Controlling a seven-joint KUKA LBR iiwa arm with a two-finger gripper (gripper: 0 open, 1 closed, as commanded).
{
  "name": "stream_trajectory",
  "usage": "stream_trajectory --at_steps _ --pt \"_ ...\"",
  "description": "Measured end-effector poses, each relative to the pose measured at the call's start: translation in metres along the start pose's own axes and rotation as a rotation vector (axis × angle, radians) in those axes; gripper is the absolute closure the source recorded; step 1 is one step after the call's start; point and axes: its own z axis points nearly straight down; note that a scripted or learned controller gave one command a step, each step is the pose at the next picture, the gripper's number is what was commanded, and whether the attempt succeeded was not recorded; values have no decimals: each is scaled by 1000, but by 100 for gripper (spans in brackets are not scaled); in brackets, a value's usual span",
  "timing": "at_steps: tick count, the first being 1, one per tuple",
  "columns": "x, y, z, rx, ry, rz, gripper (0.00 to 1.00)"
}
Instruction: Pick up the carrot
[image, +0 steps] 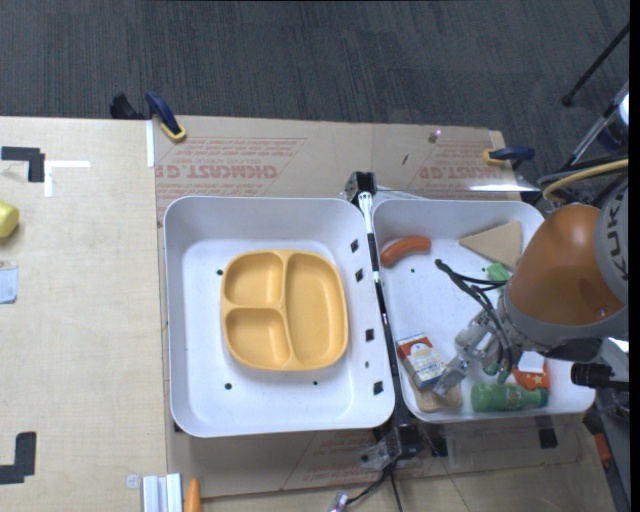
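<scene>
Gripper (462, 368): lower right of frame, low in right bin (415, 300); grip state cannot tell.
Carrot (529, 377): one, lower right, partly hidden under arm.
Bins: two, white.
Tray (285, 309): one, yellow, three compartments, left bin (190, 330).
Sausage (404, 248): one.
Green bottle (508, 398): one.
Carton (421, 360): one, print unreadable.
Cardboard (230, 168): mirrored red lettering, unreadable.

White bins (190, 330), a yellow-orange divided plate (285, 310), a green bottle (508, 398).
</scene>
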Motion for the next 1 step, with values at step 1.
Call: stream_trajectory --at_steps 1 --pt "8 13 0 -1 -1 -1 0"
